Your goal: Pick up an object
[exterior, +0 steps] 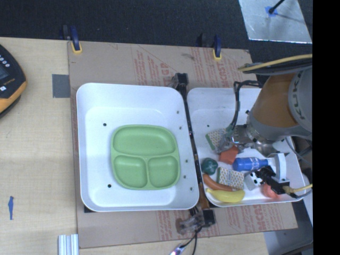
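Observation:
The right bin (212,102) holds a pile of small objects. Among them are a blue bottle (245,164), an orange-red piece (229,155), a dark green ball (209,166), a yellow banana (227,196), an orange carrot-like piece (212,183) and two speckled pads (217,138) (231,177). My gripper (234,141) reaches in from the right and hangs low over the pile, just above the orange-red piece and next to the upper speckled pad. The grey wrist and orange band hide the bin's right part.
The left bin (95,105) holds a green divided plate (145,156). A black-and-white toy (261,177) and a red piece (269,192) lie at the right bin's near right corner. A yellow and black device (8,84) sits at the bench's left edge.

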Controlling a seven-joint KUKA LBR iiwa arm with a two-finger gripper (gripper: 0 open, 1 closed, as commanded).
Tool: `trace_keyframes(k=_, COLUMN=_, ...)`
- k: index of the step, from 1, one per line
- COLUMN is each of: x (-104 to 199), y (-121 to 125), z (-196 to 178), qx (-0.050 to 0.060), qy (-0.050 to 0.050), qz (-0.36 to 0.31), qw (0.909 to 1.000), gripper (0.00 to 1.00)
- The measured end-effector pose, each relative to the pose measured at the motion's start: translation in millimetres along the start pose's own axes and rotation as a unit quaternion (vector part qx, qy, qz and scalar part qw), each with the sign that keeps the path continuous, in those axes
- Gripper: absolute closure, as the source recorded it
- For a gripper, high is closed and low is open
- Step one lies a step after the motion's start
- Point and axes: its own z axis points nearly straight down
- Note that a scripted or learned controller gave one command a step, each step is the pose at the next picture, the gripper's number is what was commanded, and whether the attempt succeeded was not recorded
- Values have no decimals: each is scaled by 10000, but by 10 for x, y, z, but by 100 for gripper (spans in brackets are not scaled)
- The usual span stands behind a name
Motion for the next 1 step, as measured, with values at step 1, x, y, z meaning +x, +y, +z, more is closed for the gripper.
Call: trace_keyframes(k=1, x=974, y=-12, z=-1217, qx=-19, qy=8, qz=13, qw=10000, gripper=100)
